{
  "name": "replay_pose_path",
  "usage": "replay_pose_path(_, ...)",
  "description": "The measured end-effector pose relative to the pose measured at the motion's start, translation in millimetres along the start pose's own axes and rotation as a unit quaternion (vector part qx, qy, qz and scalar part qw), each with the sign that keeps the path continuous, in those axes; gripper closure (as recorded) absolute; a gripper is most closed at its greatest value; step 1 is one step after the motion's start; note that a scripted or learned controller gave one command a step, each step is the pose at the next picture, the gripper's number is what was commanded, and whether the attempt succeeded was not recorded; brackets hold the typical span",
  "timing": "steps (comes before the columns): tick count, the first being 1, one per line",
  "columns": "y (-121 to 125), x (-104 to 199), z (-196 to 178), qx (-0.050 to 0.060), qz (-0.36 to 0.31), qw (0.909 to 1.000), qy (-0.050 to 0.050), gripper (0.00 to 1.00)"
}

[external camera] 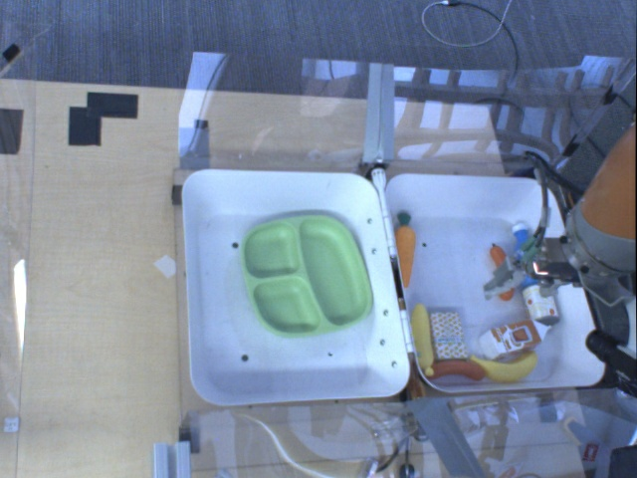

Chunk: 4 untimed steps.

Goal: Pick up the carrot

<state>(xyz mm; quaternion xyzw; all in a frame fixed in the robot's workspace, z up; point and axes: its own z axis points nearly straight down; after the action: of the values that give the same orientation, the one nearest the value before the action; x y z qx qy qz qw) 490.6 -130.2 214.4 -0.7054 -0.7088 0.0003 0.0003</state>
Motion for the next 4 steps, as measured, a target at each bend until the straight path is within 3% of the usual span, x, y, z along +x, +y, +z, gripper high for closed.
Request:
replay_pose_path(1, 24.2, 33.9, 119.9, -0.001, -0.068, 0.9977, 0.000, 0.00)
replay_pose_path(2, 71.4, 41.3, 125.0, -0.006, -0.032, 0.9995, 0.000, 0.00)
replay_pose_path(3, 136.5, 40.2, 125.1, -0.005, 0.103, 0.9947, -0.003, 0.00)
replay_pose_path(4, 137.4, 51.8, 28.9, -0.002, -0.032, 0.9995, 0.000, 0.00)
